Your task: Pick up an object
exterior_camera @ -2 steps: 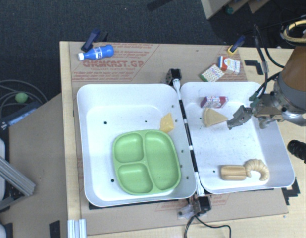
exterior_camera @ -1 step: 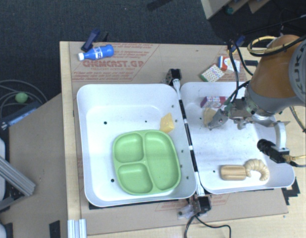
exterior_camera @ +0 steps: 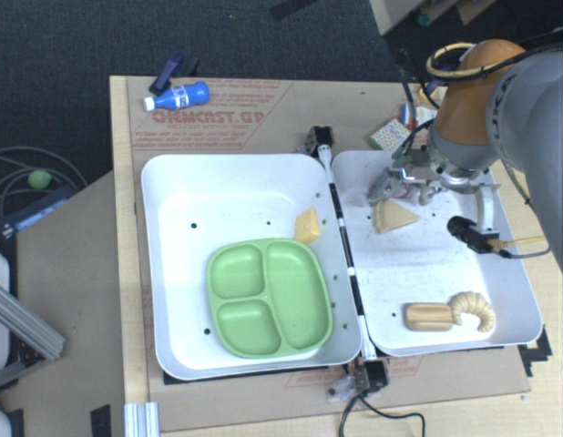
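- One wedge (exterior_camera: 394,217), pale yellow like cheese, lies at the far left of the right bin (exterior_camera: 445,271), and it looks to be the target.
- Gripper (exterior_camera: 404,188) sits low right over the wedge's far edge, touching or nearly so (the slant of the view hides any gap); whether its fingers are apart or together I cannot tell, and nothing shows the wedge between them.
- Judging by that, the reach is done, while the grasp and the lift are both left: the wedge rests on the bin floor.
- Near edge of the same bin holds a wooden peg (exterior_camera: 427,317) touching a croissant (exterior_camera: 473,309), well apart from the wedge.
- Left bin (exterior_camera: 172,244) holds a green plate (exterior_camera: 268,296) with three compartments and a small yellow block (exterior_camera: 307,227) just beyond its far right corner.
- Outside the bins, a blue-and-white bottle (exterior_camera: 177,96) lies on the bench (exterior_camera: 127,271) at the far left.
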